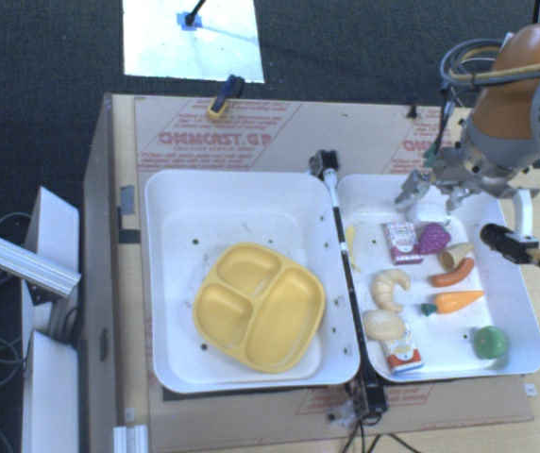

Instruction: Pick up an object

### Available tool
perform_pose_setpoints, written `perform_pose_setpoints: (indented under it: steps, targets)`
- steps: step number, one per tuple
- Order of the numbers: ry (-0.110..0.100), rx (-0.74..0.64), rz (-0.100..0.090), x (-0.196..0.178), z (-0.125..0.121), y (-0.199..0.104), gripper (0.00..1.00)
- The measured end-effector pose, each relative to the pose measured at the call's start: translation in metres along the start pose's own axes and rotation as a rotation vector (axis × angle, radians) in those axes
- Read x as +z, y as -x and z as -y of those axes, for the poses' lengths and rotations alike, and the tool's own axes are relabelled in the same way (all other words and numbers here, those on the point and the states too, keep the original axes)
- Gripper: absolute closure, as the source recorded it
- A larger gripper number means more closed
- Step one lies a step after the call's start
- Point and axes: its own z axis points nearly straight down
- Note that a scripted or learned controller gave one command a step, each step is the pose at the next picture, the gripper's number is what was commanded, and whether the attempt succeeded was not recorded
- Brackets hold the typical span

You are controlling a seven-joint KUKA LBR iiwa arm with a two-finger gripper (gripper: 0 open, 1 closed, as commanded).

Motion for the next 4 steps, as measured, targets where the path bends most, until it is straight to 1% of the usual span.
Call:
perform_pose_setpoints:
  steps: [1,2,3,4]
  targets:
    - [-0.001,0.001,0.000,0.110,0.022,-0.008,0.00]
    - [-0.001,0.002,0.000,0.111,0.071,-0.017,0.00]
    - [0.002,0.001,0.000,0.100,0.070,-0.017,1.00]
    - [0.002,0.001,0.000,0.100,0.070,-0.017,0.00]
